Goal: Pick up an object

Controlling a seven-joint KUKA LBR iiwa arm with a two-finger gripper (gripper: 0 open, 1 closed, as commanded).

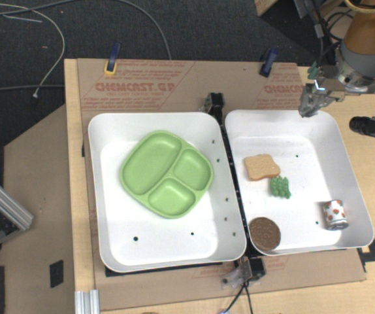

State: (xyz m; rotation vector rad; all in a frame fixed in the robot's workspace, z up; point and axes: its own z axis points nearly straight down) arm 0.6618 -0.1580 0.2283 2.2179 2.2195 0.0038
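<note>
Camera view looks down on two shallow white bins set side by side on a cardboard-covered bench. The left white bin (pixel 102 175) holds a light green plastic plate (pixel 166 173) with three compartments, lying roughly in its middle. The right white bin (pixel 344 149) holds four small things: a tan slice of toy bread (pixel 261 167) toward its left side, a small green bunch like toy grapes or broccoli (pixel 280 187) just near and right of the bread, a round brown disc like a cookie (pixel 264 233) at the near left corner, and a small white can with red marks (pixel 334 214) lying by the near right wall.

The grey arm with its orange band comes in from the far right, and its gripper (pixel 309 103) hangs over the far edge of the right bin, near the far wall. It looks small and blurred, so whether it is spread or closed cannot be told, and nothing can be seen held in it.

Any of the four things could serve as the object. All lie nearward of the gripper. The bread is the closest, nearward and a little left; the can lies nearward and slightly right, well apart. The bread's long side runs roughly left to right, so a grasp across its short way seems the likeliest fit. The plate is well apart, across the bins' shared wall.
</note>
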